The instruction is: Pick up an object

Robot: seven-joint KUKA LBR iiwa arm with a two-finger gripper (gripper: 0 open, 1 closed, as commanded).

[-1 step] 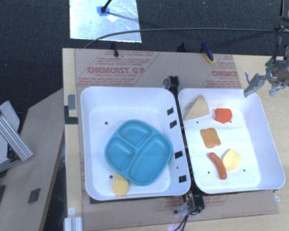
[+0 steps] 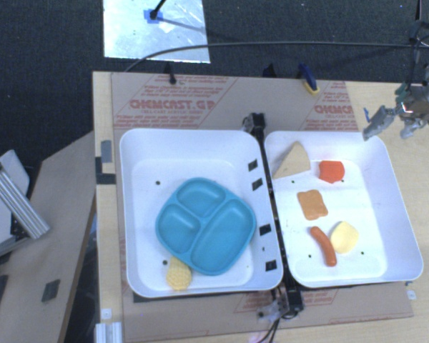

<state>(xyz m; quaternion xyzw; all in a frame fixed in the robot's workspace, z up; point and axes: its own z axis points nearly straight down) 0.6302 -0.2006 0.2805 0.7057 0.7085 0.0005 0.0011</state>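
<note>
Approach is the step in hand, as we judge it: the two-finger metal gripper hangs at the far right, beyond the far right corner of the right white bin, and its fingers look spread apart with nothing between them.

To do this well, we would settle on one item that stands apart from its neighbours, bring the fingers down straight over it, and close across its narrow side. The small red block seems the best choice to us: it is nearest the gripper and has bare floor around it.

We see five items in the right bin. A tan wedge shaped like a cheese slice leans at the far left corner, and the red block lies just to its right. An orange-brown toast-shaped piece sits nearer us. Nearest of all are a red-orange sausage-shaped toy and a pale yellow rounded piece, which are just beside each other, perhaps touching, so either would be awkward to grasp.

The left white bin holds a blue plastic divided plate and, at the plate's near left edge, a small yellow textured round piece.
</note>
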